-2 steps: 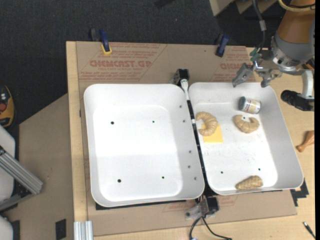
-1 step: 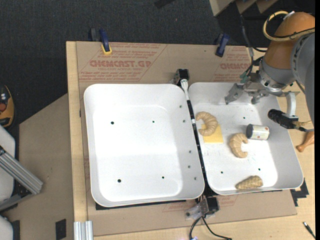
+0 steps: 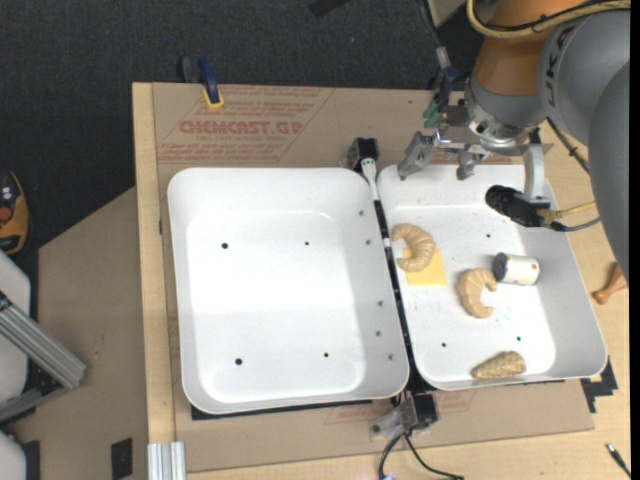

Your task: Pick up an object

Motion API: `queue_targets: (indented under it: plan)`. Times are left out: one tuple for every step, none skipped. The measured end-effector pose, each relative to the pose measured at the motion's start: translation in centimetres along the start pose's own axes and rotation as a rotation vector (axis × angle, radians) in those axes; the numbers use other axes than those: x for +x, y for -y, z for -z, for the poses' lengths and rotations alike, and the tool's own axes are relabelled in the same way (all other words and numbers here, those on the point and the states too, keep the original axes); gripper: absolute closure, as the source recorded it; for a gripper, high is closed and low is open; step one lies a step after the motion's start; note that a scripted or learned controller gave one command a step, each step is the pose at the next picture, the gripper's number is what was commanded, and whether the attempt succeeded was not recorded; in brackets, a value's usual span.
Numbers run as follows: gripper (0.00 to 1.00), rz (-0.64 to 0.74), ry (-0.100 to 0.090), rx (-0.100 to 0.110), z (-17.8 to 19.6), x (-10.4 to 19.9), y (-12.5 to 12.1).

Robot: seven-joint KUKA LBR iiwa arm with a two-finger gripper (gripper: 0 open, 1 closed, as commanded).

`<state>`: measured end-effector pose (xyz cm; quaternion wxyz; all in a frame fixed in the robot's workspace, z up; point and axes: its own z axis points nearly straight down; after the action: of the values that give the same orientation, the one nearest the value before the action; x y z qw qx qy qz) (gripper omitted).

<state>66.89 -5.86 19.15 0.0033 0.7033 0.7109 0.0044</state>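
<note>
This is a robotics lab or test cell, not a home. 2 shallow white plastic bins (image 3: 270, 288) sit side by side on a brown cardboard-faced board (image 3: 250, 118) printed with red lettering. A blue and yellow clamp (image 3: 209, 80) grips the board's far edge. Left of the board, extruded aluminium framing (image 3: 35, 343) shows. Loose black cables (image 3: 420, 448) trail from the board's near edge, and dark carpet (image 3: 90, 38) lies beyond its far side.

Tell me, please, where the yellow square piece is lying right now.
In the camera view, the yellow square piece lies in the right bin, near its left wall, touching the curled croissant just above it.
</note>
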Motion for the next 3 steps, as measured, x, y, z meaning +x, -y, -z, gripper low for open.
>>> queue_targets:
  plan:
    - [0.00,-0.002,0.000,-0.009,15.7,5.9,-0.2]
    - [1.00,-0.008,0.004,0.005,15.7,5.5,-0.1]
    - [1.00,-0.006,-0.001,-0.012,35.7,9.2,4.5]
